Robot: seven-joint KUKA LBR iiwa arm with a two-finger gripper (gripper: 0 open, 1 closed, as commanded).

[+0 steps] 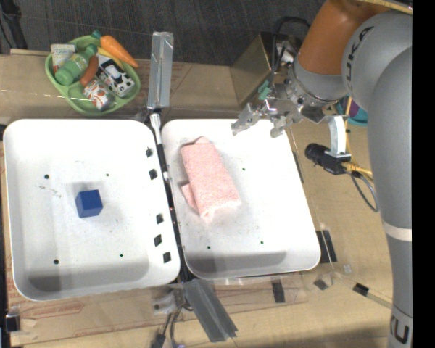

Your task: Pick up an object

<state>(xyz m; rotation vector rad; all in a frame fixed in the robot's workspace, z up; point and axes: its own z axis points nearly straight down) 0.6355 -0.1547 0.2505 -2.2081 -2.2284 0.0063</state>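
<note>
The bench is carrying two shallow white plastic bins side by side, and each bin is holding one loose thing. A folded pink terry cloth (209,178) is lying in the right bin (275,216), in its left half and towards the far edge, its long side running slantwise from the far-left corner down towards the middle. A small blue cube (89,203) is sitting in the left bin (29,230), left of centre and well apart from every wall. Both are lying flat and unobstructed, presumably so that a grasp from above can be attempted without interference.

The grey arm's two-finger gripper (259,119) is hanging over the far edge of the right bin, near its far-right corner. Its fingers are spread apart and nothing is lying between them; it is holding nothing.

The pink cloth is lying nearest the tool, to its left and nearer the front edge, apart from it but within the same bin. The blue cube is lying well apart, across the divider. In the inspector's judgement the cloth is the likelier target, and no pick is yet underway.

A green bowl of toy food (93,73) is standing beyond the left bin's far edge.
</note>
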